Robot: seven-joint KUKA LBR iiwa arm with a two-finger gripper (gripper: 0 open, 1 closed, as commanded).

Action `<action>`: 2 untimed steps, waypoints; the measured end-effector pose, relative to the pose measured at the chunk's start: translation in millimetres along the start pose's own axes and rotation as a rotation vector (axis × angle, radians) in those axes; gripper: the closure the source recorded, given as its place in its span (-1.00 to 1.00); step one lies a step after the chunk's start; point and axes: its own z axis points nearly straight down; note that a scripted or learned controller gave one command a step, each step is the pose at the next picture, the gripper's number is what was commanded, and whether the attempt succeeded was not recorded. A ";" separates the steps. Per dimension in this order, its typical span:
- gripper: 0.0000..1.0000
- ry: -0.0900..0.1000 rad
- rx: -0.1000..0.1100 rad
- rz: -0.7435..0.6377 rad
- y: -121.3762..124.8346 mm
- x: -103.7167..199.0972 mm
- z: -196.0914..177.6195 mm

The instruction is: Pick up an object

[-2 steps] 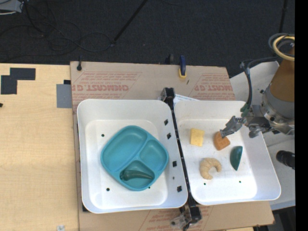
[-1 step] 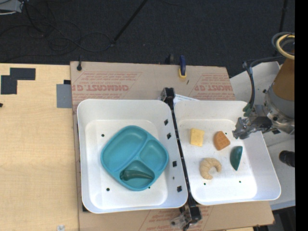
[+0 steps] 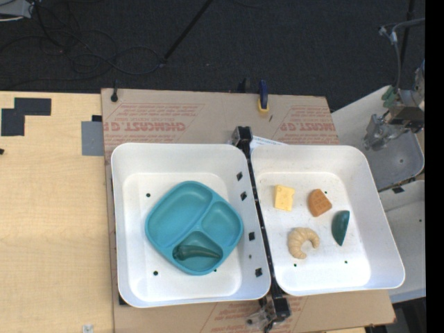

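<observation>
on the bench [image 3: 48, 220], the left bin [image 3: 132, 165] holds a teal plate [image 3: 193, 226], and the right bin [image 3: 361, 165] holds a croissant [image 3: 303, 242], cheese cube [image 3: 284, 198], bread piece [image 3: 319, 202] and green leaf [image 3: 340, 227]. all four lie loose, so picking looks not yet begun; i cannot tell the pincer's state.

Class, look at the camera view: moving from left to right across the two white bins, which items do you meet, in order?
Teal divided plate in the left bin → yellow cheese-like block → pale croissant → orange-brown bread-like piece → dark teal piece, all four in the right bin.
</observation>
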 end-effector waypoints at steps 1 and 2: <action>1.00 0.003 0.008 0.002 -10.6 -7.6 -40.0; 1.00 0.003 0.007 0.003 -9.5 -21.5 -88.6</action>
